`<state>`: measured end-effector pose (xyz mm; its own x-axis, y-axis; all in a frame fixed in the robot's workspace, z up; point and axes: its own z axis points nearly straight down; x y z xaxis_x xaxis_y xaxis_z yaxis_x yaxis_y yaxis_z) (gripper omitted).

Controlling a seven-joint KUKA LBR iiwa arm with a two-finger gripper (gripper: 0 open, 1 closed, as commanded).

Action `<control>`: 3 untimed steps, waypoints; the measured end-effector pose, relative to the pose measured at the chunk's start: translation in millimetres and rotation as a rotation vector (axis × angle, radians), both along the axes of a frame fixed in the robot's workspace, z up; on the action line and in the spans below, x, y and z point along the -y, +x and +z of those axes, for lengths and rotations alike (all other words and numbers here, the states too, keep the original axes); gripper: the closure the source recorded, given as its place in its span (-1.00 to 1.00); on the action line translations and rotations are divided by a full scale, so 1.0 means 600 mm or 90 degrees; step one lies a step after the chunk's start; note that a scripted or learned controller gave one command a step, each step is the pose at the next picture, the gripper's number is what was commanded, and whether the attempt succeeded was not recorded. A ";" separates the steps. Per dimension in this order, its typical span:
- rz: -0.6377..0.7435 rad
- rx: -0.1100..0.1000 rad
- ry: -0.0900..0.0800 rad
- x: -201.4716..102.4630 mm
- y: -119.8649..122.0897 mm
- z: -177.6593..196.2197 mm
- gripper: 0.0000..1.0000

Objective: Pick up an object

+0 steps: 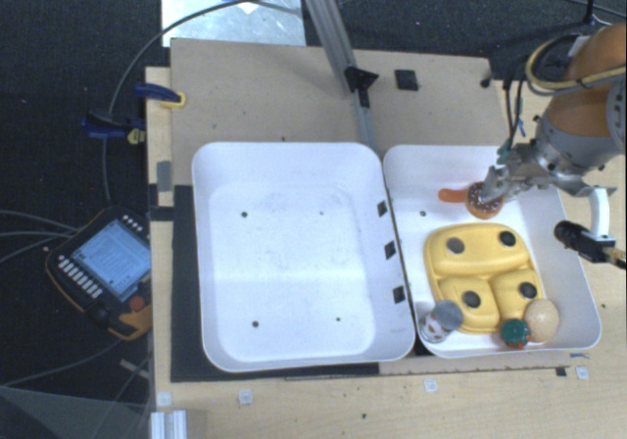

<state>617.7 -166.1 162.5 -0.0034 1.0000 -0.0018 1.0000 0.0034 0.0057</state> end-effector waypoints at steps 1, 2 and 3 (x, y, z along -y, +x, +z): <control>0.000 0.000 0.000 0.000 -0.009 0.078 1.00; 0.001 0.001 0.000 -0.009 -0.006 0.154 1.00; 0.001 -0.001 0.001 -0.009 -0.004 0.187 1.00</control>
